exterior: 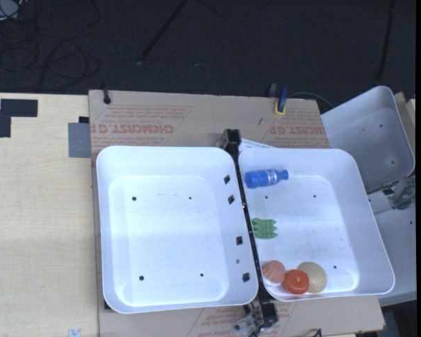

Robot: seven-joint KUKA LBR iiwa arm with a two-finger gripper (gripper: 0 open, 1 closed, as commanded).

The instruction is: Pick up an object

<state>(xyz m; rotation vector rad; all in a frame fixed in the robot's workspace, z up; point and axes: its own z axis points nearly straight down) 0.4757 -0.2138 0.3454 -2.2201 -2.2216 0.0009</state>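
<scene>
The right bin point(351, 209) holds several small objects. A blue bottle point(266, 178) lies on its side near the bin's far left corner. A green ridged piece point(264, 228) rests by the left wall at mid-depth. At the near left corner sit a pink round piece point(273, 271), a red round piece point(296, 281) and a tan round piece point(313, 275), packed close together.
The left bin point(168, 227) sits beside the right one, joined by a black divider strip point(242, 216). Both rest on a cardboard sheet point(161, 121) on a light wood bench. A grey metal plate point(368, 135) stands at the right. A yellow-and-blue clamp point(281, 100) sits at the cardboard's far edge.
</scene>
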